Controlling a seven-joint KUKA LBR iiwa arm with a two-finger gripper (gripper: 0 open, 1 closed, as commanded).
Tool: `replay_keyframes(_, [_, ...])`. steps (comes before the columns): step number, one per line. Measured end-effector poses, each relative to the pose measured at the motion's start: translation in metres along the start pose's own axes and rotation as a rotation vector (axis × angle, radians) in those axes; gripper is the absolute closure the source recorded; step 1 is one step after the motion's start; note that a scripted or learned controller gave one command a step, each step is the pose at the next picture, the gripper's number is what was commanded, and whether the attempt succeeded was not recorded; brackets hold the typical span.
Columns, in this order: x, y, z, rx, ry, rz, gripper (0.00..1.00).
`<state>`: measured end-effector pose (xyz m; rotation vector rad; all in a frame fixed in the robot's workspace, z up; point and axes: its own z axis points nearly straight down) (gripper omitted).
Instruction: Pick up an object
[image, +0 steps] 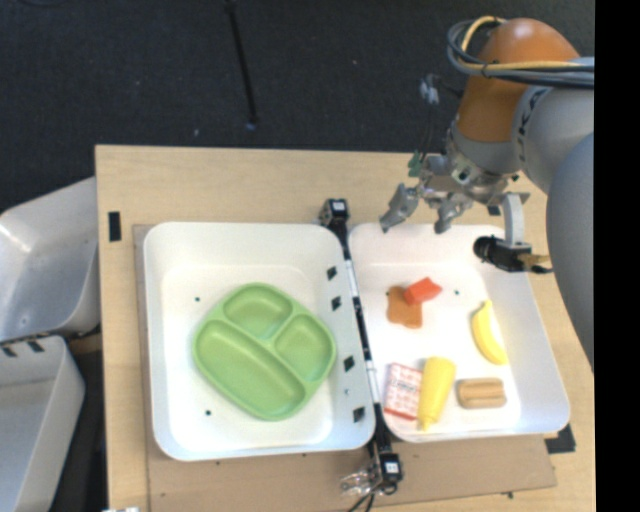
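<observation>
Claw (424, 210) hangs spread, pinching nothing, over the right bin's (545, 330) far rim. Nearest below it lie the red block (424, 290) and brown piece (405, 310), touching; further toward the camera, the banana (487, 334), lengthwise away from the claw

A pale wood-grain worktop (250, 180) fills the middle of the view, its far edge running straight across. Beyond and around it the floor (150, 70) is dark, almost black, crossed by 1 thin grey line (242, 70) slanting down from the top. A light grey moulded casing (45, 260) sits at the left edge.
</observation>
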<state>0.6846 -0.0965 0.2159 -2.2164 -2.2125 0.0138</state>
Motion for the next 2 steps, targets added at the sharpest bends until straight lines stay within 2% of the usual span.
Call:
replay_keyframes(1, [0.0,0.002,-0.01,-0.015,0.0,-0.002,0.0])
replay_keyframes(2, [-0.003,0.002,0.054,-0.009,-0.003,-0.001,0.0])
